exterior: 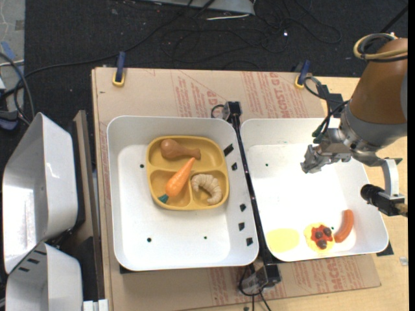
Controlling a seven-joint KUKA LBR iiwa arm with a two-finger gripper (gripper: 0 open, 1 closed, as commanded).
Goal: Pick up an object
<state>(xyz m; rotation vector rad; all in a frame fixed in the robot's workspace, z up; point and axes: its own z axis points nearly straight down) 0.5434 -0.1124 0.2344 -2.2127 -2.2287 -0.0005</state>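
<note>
Down front in the right bin (285, 135), a yellow slice (283, 240), a pizza piece (320, 235) and a sausage (344, 226) lie in a row; above them the gripper (312, 161) hovers, grasping nothing, its opening too blurred to judge; the left bin's (123, 193) yellow plate (153, 154) carries drumstick (179, 149), carrot (179, 179) and shrimp (207, 186)

Right bin (285, 141): its middle floor is lying bare, giving wide room.
Near edge: yellow disc (283, 240), small pizza (320, 235) and sausage (344, 226) are crowding together.
Left bin (123, 193): yellow tray (153, 173) is taking the centre.
</note>
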